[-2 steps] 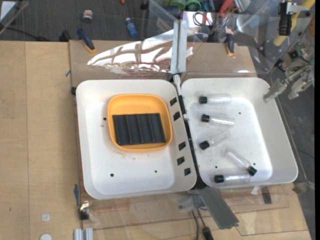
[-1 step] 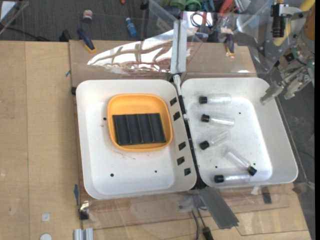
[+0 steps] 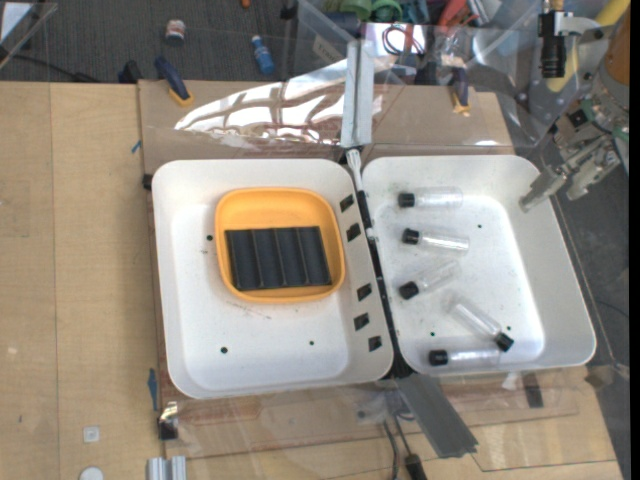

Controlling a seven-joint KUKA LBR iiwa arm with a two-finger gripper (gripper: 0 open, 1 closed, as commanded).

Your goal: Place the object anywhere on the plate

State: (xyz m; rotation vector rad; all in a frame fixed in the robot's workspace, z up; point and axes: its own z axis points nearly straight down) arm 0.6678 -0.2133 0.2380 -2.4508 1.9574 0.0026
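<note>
Bright, even light falls from above, and both white bins [image 3: 260, 358] look slightly washed out, with only soft, faint shadows along their inner walls. A strong glare patch flares on the clear sheet [image 3: 270, 113] behind the left bin, well to the left of the gripper [image 3: 575, 173]. The picture is mildly soft overall, and the gripper itself looks blurred near the right edge.
</note>
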